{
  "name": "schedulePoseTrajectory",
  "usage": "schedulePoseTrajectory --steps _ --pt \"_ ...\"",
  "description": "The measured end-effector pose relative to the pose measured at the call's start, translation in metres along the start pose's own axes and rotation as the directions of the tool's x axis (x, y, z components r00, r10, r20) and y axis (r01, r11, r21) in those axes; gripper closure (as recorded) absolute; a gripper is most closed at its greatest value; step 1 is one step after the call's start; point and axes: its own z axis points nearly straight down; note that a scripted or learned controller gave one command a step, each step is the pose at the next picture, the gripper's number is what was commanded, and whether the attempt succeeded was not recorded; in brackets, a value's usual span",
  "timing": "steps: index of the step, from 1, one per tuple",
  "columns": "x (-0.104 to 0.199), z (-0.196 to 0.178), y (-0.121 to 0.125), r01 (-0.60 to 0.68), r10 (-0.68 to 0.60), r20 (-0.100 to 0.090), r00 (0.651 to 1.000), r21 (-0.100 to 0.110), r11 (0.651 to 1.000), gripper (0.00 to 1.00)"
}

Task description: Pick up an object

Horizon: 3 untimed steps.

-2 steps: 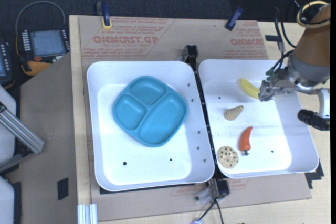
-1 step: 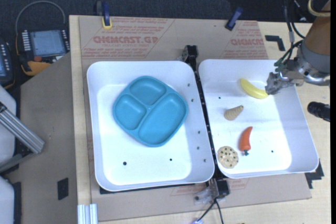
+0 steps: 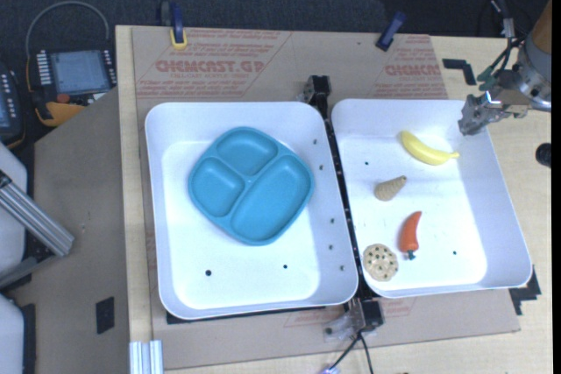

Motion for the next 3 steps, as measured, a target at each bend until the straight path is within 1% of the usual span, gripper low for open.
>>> schedulePoseTrajectory --steps 1,2,3 --pt "0.000 -0.035 0.001 -0.001 0.001 -0.001 1.000 0.003 1.000 1.00" --pt "0.054 -0.029 0.005 0.003 -0.003 -0.005 1.000 0.011 1.000 1.00" --pt "0.098 -0.027 -0.007 0.003 -0.003 -0.006 1.000 0.012 1.000 1.00"
